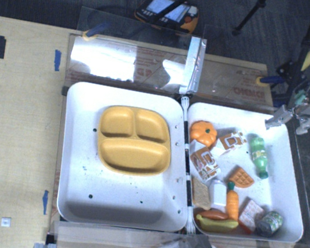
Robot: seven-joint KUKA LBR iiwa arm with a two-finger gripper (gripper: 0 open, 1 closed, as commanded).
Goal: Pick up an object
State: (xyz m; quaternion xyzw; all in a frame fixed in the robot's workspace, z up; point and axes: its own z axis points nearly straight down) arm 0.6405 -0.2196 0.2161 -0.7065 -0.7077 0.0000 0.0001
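The gripper (301, 114) hovers at the right bin's (296, 172) far corner, its state impossible to tell, while 1 likely light, stiff, slippery green bottle (258, 155) lies nearby, best pinched across its middle.

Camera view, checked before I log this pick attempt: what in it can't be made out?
- Gripper: small, at the right bin's far corner; finger state unreadable, arm cut by the right edge.
- Wrapped snacks: print too blurred to read.
- Hot dog: piled with the carrot; which one lies on top is unclear.
- Dark round item: too blurred to identify.
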